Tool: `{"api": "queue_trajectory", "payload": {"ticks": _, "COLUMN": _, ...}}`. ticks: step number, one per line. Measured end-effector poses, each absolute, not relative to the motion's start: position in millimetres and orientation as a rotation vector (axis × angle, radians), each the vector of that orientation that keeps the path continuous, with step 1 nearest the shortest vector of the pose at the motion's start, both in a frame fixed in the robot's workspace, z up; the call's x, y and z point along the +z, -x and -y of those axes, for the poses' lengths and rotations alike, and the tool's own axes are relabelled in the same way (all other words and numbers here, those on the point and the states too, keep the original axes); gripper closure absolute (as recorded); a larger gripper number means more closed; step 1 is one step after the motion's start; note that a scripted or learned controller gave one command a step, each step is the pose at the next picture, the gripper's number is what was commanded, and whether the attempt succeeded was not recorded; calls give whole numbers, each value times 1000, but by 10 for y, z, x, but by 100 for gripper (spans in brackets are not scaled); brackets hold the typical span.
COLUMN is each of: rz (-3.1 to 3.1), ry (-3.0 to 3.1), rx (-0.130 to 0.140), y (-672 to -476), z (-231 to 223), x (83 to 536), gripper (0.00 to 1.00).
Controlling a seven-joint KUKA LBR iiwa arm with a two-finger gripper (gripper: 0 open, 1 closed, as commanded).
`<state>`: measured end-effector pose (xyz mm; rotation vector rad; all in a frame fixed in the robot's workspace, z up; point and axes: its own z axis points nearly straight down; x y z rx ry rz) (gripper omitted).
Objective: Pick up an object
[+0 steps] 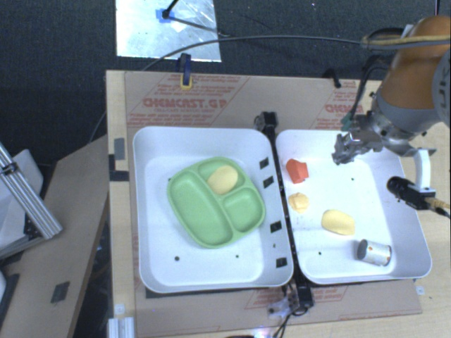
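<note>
The gripper (343, 153) hangs over the far part of the right bin (409, 210), with the red block (297, 170) just to its left on the bin floor and apart from it; whether it is wide or narrow cannot be told at this size. The grey arm (416, 83) reaches in from the right, its orange band above the wrist. Nearer lie a small yellow lump (299, 202), a smooth yellow oval piece (338, 222) and a shiny metal can (373, 252) on its side, while the left bin (162, 189) holds a green divided plate (204, 213) with a pale yellow rounded piece (223, 179) in one compartment.

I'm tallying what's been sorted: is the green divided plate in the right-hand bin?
No, the green divided plate lies in the left bin, with a yellow item in one compartment.
</note>
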<state>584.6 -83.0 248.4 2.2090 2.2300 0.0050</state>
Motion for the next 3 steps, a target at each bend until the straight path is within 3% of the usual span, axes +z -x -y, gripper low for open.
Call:
{"api": "queue_trajectory", "payload": {"ticks": 2, "rz": -2233, "ry": -2209, "rx": 5, "y": -5935, "z": -273, "x": 2464, "gripper": 100}}
{"api": "queue_trajectory", "payload": {"ticks": 3, "rz": -2233, "ry": -2210, "rx": 6, "y": -6091, "z": -856, "x": 2409, "gripper": 100}}
